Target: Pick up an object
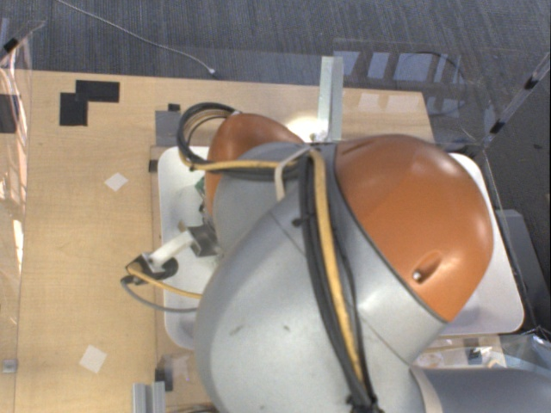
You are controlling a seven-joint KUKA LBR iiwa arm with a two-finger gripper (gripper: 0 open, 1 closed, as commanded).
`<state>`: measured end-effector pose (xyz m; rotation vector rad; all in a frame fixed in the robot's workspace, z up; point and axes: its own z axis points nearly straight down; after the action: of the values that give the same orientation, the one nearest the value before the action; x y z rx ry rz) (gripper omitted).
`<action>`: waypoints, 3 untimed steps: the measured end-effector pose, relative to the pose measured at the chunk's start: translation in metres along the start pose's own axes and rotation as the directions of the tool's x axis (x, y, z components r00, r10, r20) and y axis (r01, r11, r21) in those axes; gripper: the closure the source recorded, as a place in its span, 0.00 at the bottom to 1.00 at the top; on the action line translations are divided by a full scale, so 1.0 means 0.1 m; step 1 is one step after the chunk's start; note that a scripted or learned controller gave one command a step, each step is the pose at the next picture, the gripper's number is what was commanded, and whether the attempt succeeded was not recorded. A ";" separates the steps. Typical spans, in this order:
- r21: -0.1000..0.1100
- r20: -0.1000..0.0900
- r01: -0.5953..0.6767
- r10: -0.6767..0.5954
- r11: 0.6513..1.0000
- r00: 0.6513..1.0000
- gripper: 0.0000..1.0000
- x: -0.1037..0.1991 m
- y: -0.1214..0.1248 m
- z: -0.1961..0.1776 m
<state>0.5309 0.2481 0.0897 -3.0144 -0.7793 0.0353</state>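
While the bulky grey robot arm [284, 317] with its glossy orange band [413, 222] spreads across most of both bins, little open room can be seen. The left shallow white bin [170, 188] shows a strip of rim and floor along its left edge. The right shallow white bin [504, 304] shows its right rim and lower right corner. A bundle of black and yellow cables [323, 256] runs down the arm's body, and a black cable loop [200, 114] rises over the left bin's far edge. A short white tube with a grey fitting [176, 248] hangs across the left bin's rim, with thin wires curling from it onto the bench.

The pale wooden bench top [77, 256] lies bare to the left, marked by black angular patches [86, 100] and small white square tags [115, 181]. Beyond it is dark ribbed flooring [258, 15]. An upright metal bracket [331, 93] stands at the far edge between the bins.

The arm's own bulk lies over its working end, so I cannot tell how far open the pincer is or whether it has hold of anything. Where the object lies relative to the pincer cannot be told either.
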 end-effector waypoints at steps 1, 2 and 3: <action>-0.018 -0.038 -0.288 0.287 0.958 0.957 1.00 -0.40 -0.11 -0.01; -0.024 -0.029 -0.122 0.121 0.992 0.992 1.00 -0.42 -0.11 0.00; -0.018 -0.039 -0.297 0.296 0.955 0.954 1.00 -0.40 -0.10 -0.01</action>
<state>0.4909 0.2379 0.0912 -3.1148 -0.3201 -0.0224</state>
